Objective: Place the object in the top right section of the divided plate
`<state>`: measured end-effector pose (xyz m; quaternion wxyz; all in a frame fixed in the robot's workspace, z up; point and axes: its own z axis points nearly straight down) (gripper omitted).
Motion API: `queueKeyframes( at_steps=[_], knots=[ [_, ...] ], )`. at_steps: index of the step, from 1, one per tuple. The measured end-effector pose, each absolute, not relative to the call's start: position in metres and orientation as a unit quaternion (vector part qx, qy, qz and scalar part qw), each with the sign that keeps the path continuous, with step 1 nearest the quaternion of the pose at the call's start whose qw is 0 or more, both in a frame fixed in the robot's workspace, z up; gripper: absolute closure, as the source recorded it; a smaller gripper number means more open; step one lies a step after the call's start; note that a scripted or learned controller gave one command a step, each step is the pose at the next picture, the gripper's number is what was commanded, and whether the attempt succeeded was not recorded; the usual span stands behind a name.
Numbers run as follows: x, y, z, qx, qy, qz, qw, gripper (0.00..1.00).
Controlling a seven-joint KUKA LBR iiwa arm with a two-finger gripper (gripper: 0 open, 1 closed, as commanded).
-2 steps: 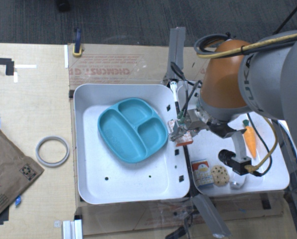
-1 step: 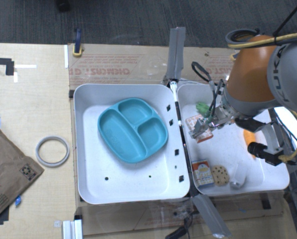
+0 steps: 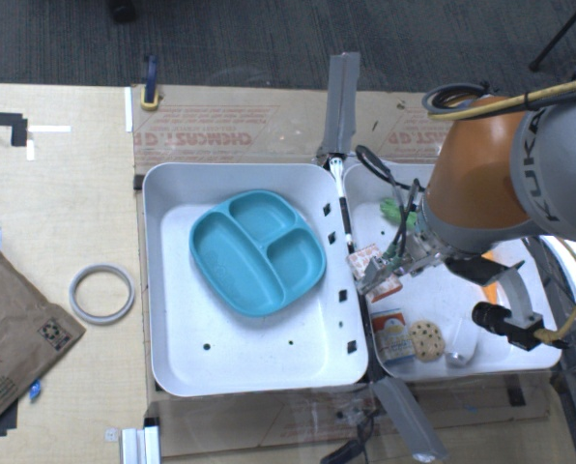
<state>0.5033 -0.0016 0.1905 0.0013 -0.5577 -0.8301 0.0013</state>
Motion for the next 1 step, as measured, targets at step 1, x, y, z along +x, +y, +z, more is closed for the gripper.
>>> queueKeyframes(
  at_steps=[1],
  knots=[
    [0.4774,-0.0147,0.1908,-0.558,-0.83,0.0011,0.001,1.0]
  ],
)
